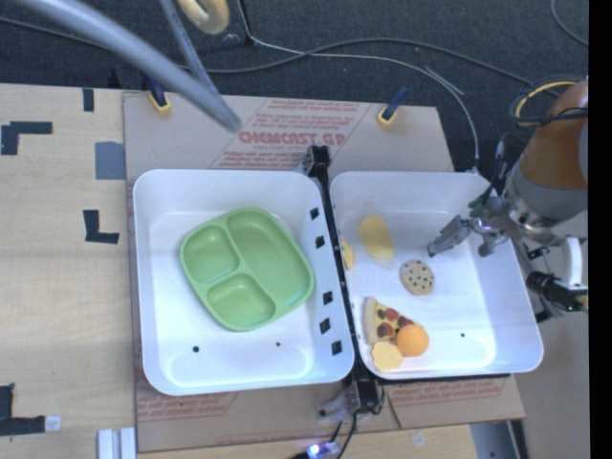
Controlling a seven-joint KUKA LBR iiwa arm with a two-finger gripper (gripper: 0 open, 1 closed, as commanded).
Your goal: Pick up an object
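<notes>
Red print on the brown cardboard sheet under the bins reads "CHEMCAST GP", with smaller lines above it too fine to read. On it sit two shallow white plastic bins side by side, joined by a black clip strip. The left bin holds a glossy light green plastic tray with three compartments and rounded corners, lying flat and turned at a slant. The right bin holds the small toy foods: a smooth pale yellow oblong piece near the middle divider, a round tan cookie with dark chips just to its right and lower, and near the front edge a triangular pizza slice with red and dark toppings, a matte orange ball touching it, and a pale yellow round piece just beside the ball. The grey arm with its orange band reaches in from the right; its metallic two-finger gripper hangs over the right bin's far right part, near the cookie but apart from it, with nothing seen between its fingers. Whether the jaws stand wide or narrow cannot be told from this angle.
</notes>
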